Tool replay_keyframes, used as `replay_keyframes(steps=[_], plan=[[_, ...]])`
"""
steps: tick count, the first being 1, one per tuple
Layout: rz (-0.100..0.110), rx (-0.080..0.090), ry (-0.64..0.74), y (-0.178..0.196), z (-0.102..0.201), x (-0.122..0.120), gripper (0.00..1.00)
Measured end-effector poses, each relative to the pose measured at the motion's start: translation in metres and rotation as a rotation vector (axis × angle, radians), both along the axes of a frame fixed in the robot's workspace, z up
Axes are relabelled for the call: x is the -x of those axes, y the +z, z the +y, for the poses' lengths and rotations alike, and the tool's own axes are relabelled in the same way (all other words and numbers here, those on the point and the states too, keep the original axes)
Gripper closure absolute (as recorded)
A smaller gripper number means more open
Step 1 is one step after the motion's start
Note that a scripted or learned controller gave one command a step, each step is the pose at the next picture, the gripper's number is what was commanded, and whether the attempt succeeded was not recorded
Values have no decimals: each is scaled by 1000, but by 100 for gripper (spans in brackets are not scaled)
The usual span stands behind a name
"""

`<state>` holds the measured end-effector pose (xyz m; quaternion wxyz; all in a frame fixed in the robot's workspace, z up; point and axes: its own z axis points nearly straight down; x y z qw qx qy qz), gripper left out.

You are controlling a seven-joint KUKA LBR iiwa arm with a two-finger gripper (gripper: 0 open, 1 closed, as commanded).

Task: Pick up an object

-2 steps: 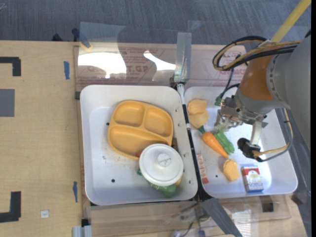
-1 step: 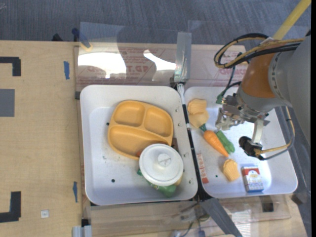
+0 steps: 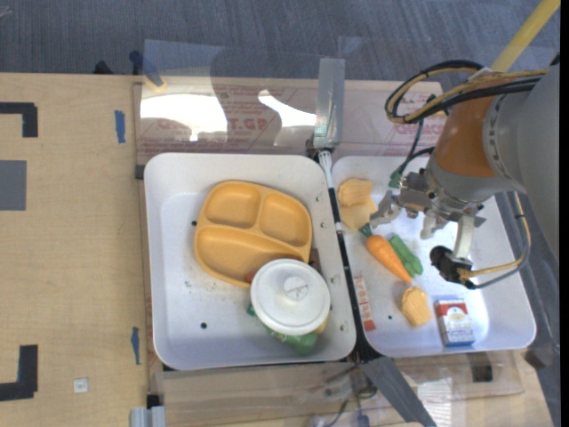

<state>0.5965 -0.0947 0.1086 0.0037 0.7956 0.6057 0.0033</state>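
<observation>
- The hand point(image 3: 411, 213) hangs over the upper middle of the right bin point(image 3: 514, 332), below the grey arm point(image 3: 524, 140) with its orange band.
- Its two fingers stand apart: one finger point(image 3: 386, 212) points down-left toward the bin's inner wall, the other finger point(image 3: 434, 224) sits to its right. Nothing shows between them, so the hand carries no object.
- The nearest candidate is the toy carrot point(image 3: 389, 256). It lies just below the hand in the picture, slightly to the left, flat on the bin floor.
- The carrot's long axis runs on a diagonal, from its leafy end at upper left to its tip at lower right. A green piece point(image 3: 406, 254) lies alongside it, touching or nearly so on its right flank.
- My reading: the coming move turns on that diagonal. The fingers would need to straddle the carrot across its width, not along it, and the green piece beside it crowds one side.
- Other choices in the same bin: a pale yellow lump point(image 3: 356, 194) just left of the hand, a small yellow piece point(image 3: 415, 306) and a little box point(image 3: 454, 320) lower down, well apart from the hand.
- The left bin point(image 3: 169, 265) holds a divided yellow plate point(image 3: 253, 229) and a lidded white bowl point(image 3: 290, 294), much farther off.
</observation>
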Motion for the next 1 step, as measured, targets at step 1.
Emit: replay_keyframes(steps=[1], plan=[[4,-3,9,-21,-9,17,0]])
